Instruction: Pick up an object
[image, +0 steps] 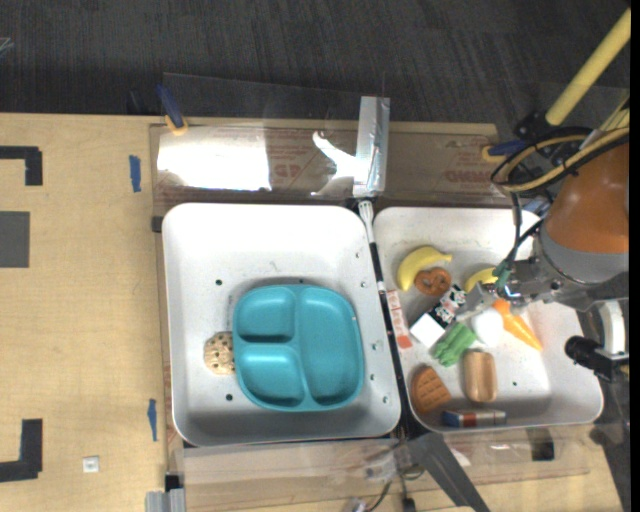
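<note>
Jaws, whether apart or together cannot be told, hang over the right bin (565, 392) amid tightly packed toy food, carrot (521, 329) and green vegetable (455, 343) nearest, so crowding could make a grab slip or snag two.

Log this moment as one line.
arm over right bin | toys piled there | teal tray, cookie in left bin

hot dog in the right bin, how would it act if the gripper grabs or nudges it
The hot dog looks like a rounded, smooth toy, so it may roll sideways if pushed across its length. It looks light for its size and probably slides easily on the bin floor. Its glossy, curved sides could slip out of a grip, and the close-packed green piece might get dragged along.
</note>
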